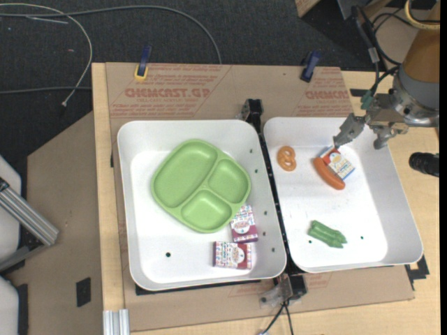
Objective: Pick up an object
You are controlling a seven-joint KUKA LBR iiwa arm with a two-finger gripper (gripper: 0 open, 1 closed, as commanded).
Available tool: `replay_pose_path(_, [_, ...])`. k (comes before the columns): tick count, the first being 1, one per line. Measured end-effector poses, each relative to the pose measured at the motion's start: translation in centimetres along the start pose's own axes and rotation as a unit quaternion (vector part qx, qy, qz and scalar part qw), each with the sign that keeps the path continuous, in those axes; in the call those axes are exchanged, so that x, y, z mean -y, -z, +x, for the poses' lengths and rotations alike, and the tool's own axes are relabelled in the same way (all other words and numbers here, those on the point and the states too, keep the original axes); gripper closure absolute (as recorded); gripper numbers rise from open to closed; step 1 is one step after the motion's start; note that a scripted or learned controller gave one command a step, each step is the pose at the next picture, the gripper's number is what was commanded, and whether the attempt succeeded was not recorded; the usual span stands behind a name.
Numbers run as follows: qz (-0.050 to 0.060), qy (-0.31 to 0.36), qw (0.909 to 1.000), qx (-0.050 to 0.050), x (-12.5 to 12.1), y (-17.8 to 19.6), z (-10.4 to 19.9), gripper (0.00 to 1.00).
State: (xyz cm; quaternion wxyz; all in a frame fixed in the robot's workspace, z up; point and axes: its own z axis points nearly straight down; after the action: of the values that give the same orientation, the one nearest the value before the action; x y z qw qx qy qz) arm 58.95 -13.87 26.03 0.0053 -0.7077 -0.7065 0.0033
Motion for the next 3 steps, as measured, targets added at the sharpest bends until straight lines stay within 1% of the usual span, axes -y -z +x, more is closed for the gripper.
replay_pose_path(1, [-0.006,0.001,1.0,0.001,-0.2,0.6,0.0,0.0])
replay_pose_path(2, [-0.003,0.0,1.0,0.0,-0.3,-5.3,-0.8,0.0])
replay_pose_path(3, [-0.004,0.001,1.0,0.001,0.0,-11.3,-0.6,0.0])
